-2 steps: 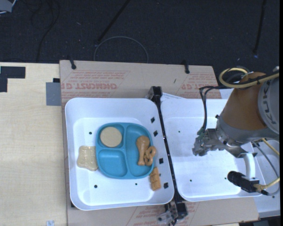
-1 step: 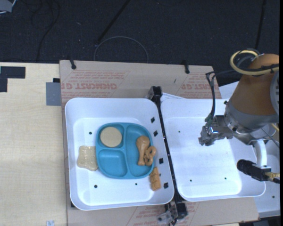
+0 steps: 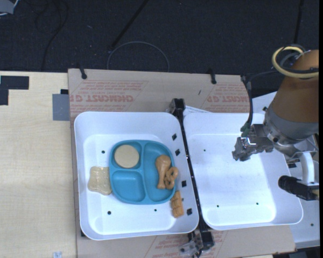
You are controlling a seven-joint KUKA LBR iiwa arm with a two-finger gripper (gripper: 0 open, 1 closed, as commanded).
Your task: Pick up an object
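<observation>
Gripper first: it hangs over the right bin, near that bin's upper middle, at the end of my grey arm, which comes in from the right edge of the camera view. Whether it is apart or together I cannot tell; from this slant it reads as one dark cluster. Nothing visible is clamped in it.

Now left to right across the bench.

Left bin: all the candidates are here. Furthest left, a pale tan block-like piece lies on the bin floor, touching the left rim of the blue divided plate. In the plate's upper left compartment sits a round beige disc, flat. In the plate's right compartment lies a brown knobbly piece, its long axis running roughly top to bottom in view. Just off the plate's lower right corner, on the bin floor close to the divider wall, a small orange-brown chunk lies, also long top to bottom.

Black divider rail between the bins.

Judgement: every pickable thing lies to view-left of my gripper, across the divider. Nearest are the brown knobbly piece and the orange-brown chunk, both left and somewhat lower in view. The chunk lies tight to the wall, which could foul a finger; the knobbly piece looks the freer target.
</observation>
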